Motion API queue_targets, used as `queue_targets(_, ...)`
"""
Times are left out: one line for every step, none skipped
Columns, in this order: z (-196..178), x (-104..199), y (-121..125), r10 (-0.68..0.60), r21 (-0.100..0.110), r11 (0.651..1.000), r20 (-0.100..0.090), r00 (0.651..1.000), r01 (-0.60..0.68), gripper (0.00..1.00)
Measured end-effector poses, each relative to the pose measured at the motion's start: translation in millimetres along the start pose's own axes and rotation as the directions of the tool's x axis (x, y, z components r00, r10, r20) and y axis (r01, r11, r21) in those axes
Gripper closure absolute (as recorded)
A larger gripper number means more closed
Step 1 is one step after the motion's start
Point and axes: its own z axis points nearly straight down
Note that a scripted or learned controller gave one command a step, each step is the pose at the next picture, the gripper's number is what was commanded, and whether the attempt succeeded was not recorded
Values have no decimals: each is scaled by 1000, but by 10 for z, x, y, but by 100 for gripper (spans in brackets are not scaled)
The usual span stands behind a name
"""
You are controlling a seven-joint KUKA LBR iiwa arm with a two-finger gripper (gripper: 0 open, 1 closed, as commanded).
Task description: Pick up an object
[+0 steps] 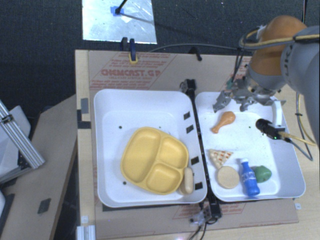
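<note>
1. Gripper [234, 100]: your fingers are spread, holding nothing, poised over the far end of the right bin [295, 176].
2. Nearest candidate: drumstick [223, 122], lying just below the fingertips, apart from them.
3. Step, as judged: approach; no grasp made yet.
4. Next move calls for centring over the drumstick, descending, then closing.
</note>
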Motion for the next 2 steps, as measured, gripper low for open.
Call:
queue_targets(582,44,-79,1,0,1000,0,1000,-1,0)
queue_targets(435,38,-55,0,-8,1000,1,1000,0,100)
